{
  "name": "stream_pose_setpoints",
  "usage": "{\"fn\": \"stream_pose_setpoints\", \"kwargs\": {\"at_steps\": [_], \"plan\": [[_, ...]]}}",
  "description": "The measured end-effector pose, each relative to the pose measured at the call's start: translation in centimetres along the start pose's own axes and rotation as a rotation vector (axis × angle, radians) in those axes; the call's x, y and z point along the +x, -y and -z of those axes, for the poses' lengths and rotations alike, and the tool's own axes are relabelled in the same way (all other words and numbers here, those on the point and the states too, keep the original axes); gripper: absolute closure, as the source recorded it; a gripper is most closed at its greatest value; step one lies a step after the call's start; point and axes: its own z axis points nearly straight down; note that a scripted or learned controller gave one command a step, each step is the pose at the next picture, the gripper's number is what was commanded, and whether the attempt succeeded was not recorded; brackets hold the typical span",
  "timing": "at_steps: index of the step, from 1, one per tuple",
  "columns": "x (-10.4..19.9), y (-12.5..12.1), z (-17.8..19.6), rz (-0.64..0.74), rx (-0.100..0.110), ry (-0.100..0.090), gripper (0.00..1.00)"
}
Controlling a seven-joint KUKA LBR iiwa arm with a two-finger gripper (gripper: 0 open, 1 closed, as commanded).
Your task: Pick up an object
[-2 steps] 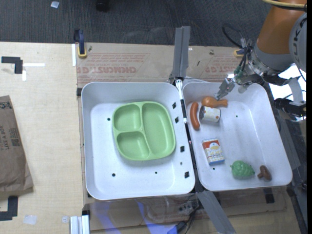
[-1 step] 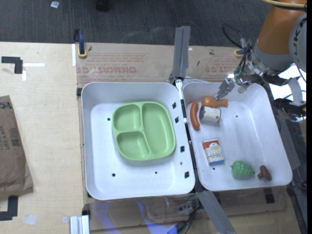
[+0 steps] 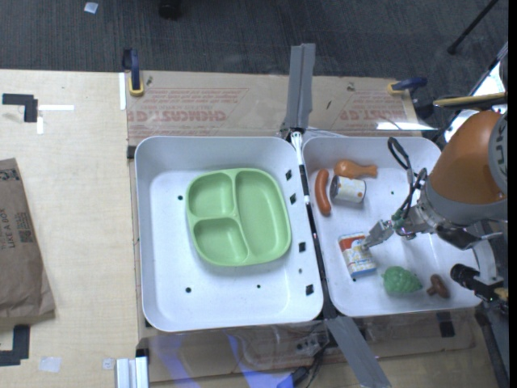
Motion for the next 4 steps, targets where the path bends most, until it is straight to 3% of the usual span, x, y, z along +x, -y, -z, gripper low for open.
{"fn": "stream_pose_setpoints", "kwargs": {"at_steps": [1, 2, 3, 4], "plan": [[1.3, -8.0, 2.9, -0.015, 0.003, -0.001, 0.0], [5.5, -2.6, 9.6, -0.182, 0.007, -0.002, 0.0], [5.1, 2.5, -0.4, -0.072, 0.005, -0.003, 0.0], [5.0, 2.5, 0.4, -0.076, 0.007, -0.003, 1.0]]}}
